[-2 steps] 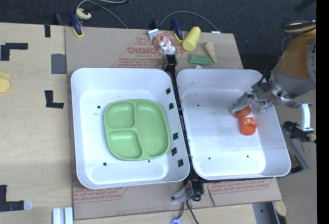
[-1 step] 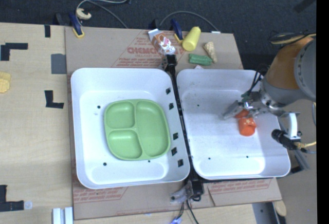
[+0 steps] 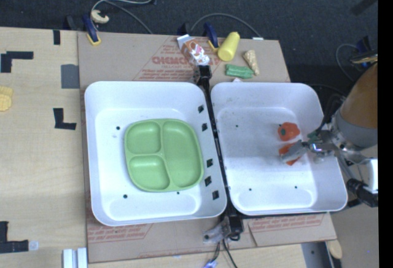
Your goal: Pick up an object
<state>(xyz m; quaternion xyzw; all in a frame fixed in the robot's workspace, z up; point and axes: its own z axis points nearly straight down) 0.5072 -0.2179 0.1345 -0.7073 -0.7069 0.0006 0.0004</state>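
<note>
Reaching in from the right, the arm (image 3: pixel 362 113) lies low over the right bin (image 3: pixel 245 193), its gripper (image 3: pixel 297 153) angled leftward with fingers pinching a small red piece (image 3: pixel 288 152). Just beyond sits an orange-red toy (image 3: pixel 288 131), touching nothing else. In the left bin (image 3: pixel 104 199) rests a green divided plate (image 3: pixel 164 154). Farther back, the cardboard (image 3: pixel 141 58) reads "CHEMCO", partly hidden.

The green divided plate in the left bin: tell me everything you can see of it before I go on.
The green divided plate is pale green, looks like smooth plastic, and has a rounded-square outline with three compartments: two smaller ones on the camera view's left and one long one on the right. It lies flat, right side up, on the floor of the left bin, roughly central, turned slightly askew. Its compartments hold nothing visible, and nothing else touches it.
</note>
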